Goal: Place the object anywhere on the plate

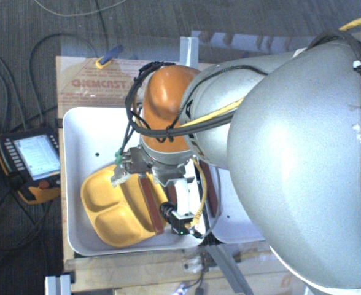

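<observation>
A yellow divided plate lies in the front half of the left white bin. My gripper hangs low over the plate's far right part, mostly hidden under the orange-banded wrist. A long brown, stick-like object lies slanted along the plate's right side, just below the wrist. I cannot tell whether it rests on the plate or is held. A small green and white bit shows at the gripper's left edge.
The right bin is largely covered by the grey arm. A brown strip runs between the two bins. A teach pendant sits left of the bench, and cables lie on the floor.
</observation>
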Robot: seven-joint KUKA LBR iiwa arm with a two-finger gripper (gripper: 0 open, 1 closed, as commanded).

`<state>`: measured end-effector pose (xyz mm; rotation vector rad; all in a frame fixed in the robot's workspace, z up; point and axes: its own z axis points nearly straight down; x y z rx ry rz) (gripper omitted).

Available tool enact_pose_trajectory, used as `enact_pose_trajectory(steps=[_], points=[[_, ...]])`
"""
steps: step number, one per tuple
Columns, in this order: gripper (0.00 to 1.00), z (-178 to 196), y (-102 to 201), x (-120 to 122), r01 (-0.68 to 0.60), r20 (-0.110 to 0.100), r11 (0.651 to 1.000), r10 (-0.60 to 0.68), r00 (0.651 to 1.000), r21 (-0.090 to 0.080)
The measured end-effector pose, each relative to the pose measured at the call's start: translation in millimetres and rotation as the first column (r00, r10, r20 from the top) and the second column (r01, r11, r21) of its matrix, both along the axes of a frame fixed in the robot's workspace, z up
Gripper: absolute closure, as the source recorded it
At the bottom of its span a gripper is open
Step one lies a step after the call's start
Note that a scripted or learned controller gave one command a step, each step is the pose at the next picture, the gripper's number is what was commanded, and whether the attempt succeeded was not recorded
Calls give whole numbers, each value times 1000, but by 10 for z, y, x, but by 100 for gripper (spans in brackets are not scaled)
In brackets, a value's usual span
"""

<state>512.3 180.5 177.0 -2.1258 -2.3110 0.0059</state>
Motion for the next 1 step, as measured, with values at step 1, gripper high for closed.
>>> enact_pose_trajectory(steps=[1], points=[[0, 1508, -705, 290, 264, 4, 965, -264, 965, -4]])
